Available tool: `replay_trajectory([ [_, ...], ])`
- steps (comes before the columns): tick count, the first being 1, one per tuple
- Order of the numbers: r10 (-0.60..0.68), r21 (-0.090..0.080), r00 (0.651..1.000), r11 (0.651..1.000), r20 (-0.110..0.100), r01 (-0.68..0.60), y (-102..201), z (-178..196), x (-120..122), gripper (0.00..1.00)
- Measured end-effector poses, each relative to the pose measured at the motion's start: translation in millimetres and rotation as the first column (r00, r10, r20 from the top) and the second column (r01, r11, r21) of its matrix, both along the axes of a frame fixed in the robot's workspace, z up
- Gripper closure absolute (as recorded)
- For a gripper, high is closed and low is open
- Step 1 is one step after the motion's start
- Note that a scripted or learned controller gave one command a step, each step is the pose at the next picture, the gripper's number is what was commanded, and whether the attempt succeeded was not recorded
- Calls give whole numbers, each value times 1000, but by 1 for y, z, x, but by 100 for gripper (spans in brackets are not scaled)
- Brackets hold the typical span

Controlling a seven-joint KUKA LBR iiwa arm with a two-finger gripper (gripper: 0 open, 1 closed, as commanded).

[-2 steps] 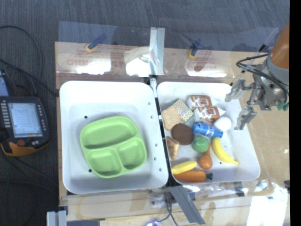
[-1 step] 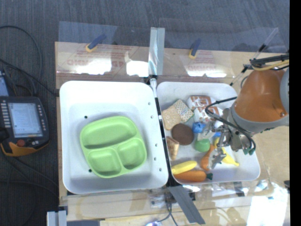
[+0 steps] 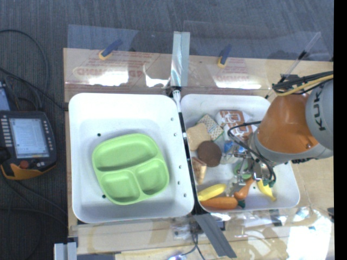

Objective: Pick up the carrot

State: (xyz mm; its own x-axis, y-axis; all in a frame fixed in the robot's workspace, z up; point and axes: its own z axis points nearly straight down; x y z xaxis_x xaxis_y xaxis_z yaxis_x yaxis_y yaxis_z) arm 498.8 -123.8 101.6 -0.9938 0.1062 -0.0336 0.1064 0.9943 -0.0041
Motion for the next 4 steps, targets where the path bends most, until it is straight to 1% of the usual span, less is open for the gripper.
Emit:
replay_trajectory([
  [1, -112, 8, 994, 994, 6, 112, -11, -6, -2, 0],
  [2, -95, 5, 995, 995, 6, 95, -17, -6, -3, 0],
  [3, 343, -6, 939, 939, -2, -343, -23, -8, -4, 0],
  [4, 516, -4, 856, 856, -21, -516, -10, -10, 83, 0],
])
